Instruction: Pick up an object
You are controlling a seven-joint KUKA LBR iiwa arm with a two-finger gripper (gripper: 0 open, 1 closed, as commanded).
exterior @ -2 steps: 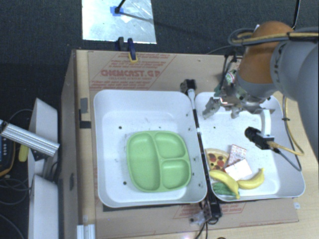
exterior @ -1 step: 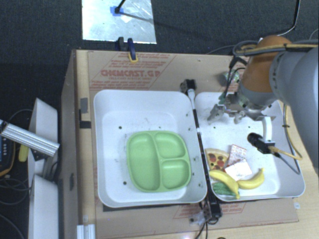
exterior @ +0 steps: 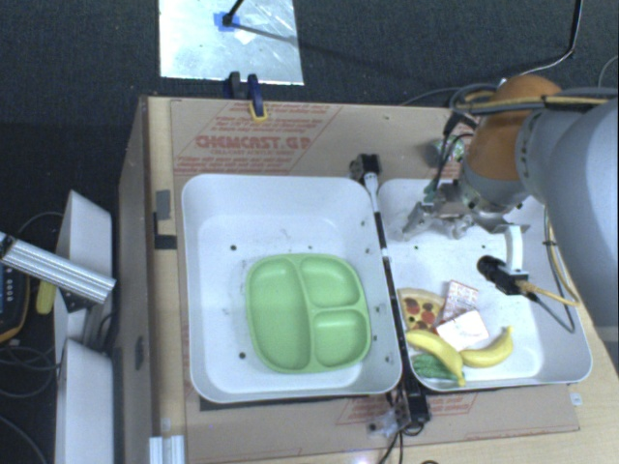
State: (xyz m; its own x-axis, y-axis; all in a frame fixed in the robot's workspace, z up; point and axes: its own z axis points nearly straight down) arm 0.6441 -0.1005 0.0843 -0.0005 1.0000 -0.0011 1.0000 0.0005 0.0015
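The gripper (exterior: 437, 217) hangs over the upper part of the right bin (exterior: 561, 351), in the right-centre of the frame, just right of the divider where the two bins meet. Its two metal fingers (exterior: 416, 222) look spread apart with nothing between them, though the slant of the camera makes the gap hard to read with full confidence. Every candidate for picking lies below the gripper in the frame, bunched in the bin's lower left corner: a pizza slice toy (exterior: 421, 307) nearest to it, a small patterned packet (exterior: 461, 296) just right of that, a pale block (exterior: 464, 331) beneath, a yellow banana (exterior: 487, 349) curving toward the lower right, and a second yellow-green banana (exterior: 435, 353) running diagonally along the lower edge, touching or nearly touching the block. The pile sits straight down-frame from the fingers, with bare white floor between them. The yellow banana's long axis runs roughly left to right, so a grasp across its width would likely want the fingers aligned up-down in the frame. The left bin (exterior: 208, 211) holds a green divided plate (exterior: 308, 312), well apart from the gripper.
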